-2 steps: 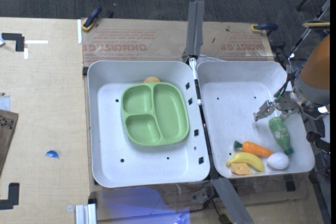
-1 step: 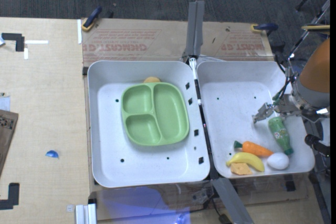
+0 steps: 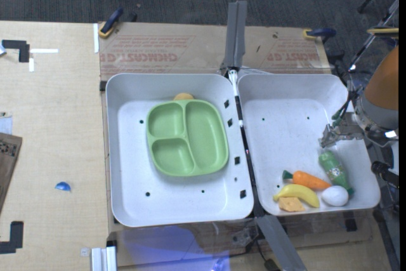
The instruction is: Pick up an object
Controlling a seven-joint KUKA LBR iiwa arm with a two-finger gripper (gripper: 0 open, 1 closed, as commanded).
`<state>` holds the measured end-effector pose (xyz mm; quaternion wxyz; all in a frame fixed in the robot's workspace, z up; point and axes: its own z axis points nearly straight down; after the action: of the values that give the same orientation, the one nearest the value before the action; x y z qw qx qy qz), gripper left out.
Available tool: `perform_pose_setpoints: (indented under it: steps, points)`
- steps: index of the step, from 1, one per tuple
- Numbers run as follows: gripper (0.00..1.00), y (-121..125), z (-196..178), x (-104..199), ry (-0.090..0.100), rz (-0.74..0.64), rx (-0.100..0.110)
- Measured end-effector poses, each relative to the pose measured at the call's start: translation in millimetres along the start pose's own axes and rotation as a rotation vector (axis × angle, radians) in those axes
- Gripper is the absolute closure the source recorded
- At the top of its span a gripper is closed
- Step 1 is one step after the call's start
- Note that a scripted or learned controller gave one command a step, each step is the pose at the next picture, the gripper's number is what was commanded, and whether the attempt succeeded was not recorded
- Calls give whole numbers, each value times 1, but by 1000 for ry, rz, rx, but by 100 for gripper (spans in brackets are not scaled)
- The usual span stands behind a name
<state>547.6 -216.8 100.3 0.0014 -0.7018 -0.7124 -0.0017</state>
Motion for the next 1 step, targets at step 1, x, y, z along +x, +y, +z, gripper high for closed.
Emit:
perform_pose_setpoints:
  steps: [1]
  points:
    - [0,0,0,2,3,-1,1]
